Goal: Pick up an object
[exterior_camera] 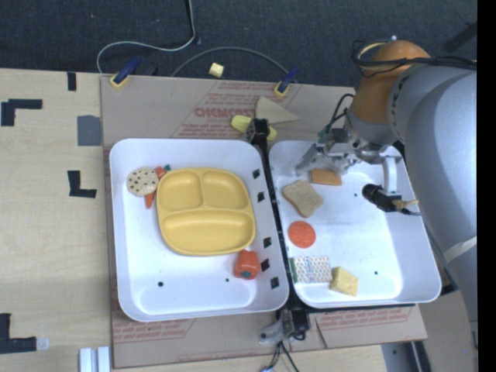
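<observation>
My gripper (329, 152) hangs over the back of the right bin (403, 246), just above a small orange block (326, 177). Nothing is visibly held by it. A tan bread slice (302, 198) lies left of and slightly in front of the block. Nearer the front lie a red disc (302, 234), a white printed packet (312, 268) and a yellow cheese-like chunk (344, 281).
The left bin (128, 270) holds a yellow divided plate (206, 210), a speckled cookie (142, 180), a small orange piece (160, 172) and a red-orange item (247, 264). The grey arm (442, 146) covers the right bin's right side. Yellow scraps (242, 122) lie on the cardboard behind the bins.
</observation>
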